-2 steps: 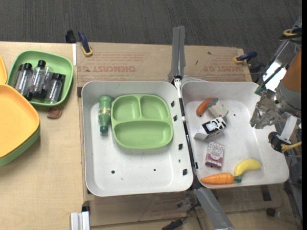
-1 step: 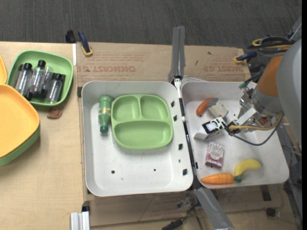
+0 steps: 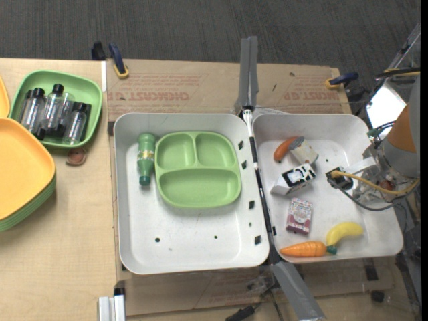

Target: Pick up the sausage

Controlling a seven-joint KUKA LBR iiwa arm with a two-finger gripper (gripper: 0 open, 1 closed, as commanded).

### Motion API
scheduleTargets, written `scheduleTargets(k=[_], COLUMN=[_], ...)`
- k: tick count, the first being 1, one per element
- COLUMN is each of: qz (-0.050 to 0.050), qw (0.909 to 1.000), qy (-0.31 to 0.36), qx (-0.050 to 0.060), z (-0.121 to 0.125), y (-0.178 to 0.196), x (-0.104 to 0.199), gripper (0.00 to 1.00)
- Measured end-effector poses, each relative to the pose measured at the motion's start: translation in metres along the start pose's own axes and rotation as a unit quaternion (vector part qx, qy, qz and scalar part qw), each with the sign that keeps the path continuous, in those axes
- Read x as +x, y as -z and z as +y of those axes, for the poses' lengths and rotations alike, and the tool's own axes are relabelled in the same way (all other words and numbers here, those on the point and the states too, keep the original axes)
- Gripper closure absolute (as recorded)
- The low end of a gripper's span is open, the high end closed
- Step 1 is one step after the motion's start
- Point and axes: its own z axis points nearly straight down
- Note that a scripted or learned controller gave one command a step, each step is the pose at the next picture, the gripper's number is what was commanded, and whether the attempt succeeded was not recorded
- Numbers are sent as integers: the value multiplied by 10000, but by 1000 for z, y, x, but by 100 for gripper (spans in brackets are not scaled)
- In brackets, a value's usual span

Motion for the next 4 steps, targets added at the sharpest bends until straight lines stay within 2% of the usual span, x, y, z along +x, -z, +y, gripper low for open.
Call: scheduleTargets(k=[1,2,3,4], qz=[10,19,5,-1], qw=[9999,9967,10000,10000], qy=[107,810,47,9], qx=[19,9,-9,2], z=[-3,-7,0,18], y=[0,0,94,6], x=[-38,-61,-11,65], gripper=[100,100,100,100])
